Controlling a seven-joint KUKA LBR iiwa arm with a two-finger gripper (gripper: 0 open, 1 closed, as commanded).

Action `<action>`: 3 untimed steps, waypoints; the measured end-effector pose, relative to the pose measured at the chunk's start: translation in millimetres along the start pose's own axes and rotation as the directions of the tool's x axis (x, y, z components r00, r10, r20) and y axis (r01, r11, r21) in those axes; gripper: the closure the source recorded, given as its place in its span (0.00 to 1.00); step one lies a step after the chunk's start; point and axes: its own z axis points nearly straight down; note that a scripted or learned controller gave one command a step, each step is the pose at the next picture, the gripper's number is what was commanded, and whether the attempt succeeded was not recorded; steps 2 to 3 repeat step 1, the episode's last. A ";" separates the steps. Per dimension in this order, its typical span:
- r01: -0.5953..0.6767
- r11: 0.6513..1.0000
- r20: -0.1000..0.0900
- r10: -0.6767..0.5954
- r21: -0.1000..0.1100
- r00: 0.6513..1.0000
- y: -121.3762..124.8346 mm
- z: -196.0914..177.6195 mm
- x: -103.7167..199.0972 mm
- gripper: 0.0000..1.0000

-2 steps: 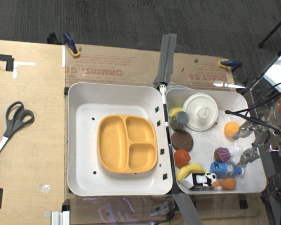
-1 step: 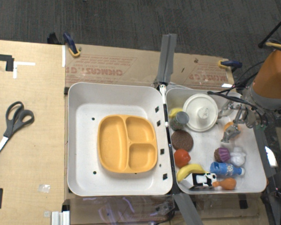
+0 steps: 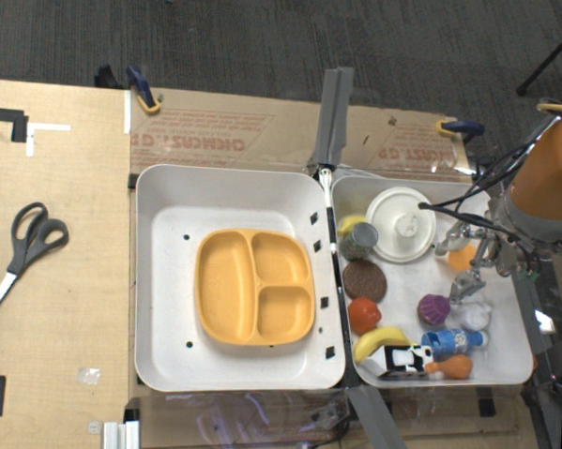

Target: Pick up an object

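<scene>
Bins sit side by side on the bench: the left bin (image 3: pixel 156 287) carries an orange divided plate (image 3: pixel 255 287), and the right bin (image 3: pixel 518 367) is crowded with small things. From the right the grey arm (image 3: pixel 544 181) leans in over that bin's far right corner, its gripper (image 3: pixel 468 276) low above the clutter; I can't tell from here whether it is spread or pressed together. A white bowl (image 3: pixel 402 224) lies at the far end, a brown disc (image 3: pixel 364 280) beside the red tomato (image 3: pixel 364 313), and a banana (image 3: pixel 380 340) near the front. A purple toy (image 3: pixel 434 309) lies just below the gripper, next to a blue bottle (image 3: pixel 451 341). Scissors (image 3: pixel 21 250) rest on the bench, far left.
</scene>
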 end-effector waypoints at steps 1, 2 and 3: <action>-0.141 0.990 0.000 0.141 0.001 0.990 47.3 0.5 -15.5 0.00; -0.141 0.990 0.000 0.141 0.001 0.990 47.3 0.5 -15.5 0.00; -0.141 0.990 0.000 0.141 0.001 0.990 47.3 0.5 -15.5 0.00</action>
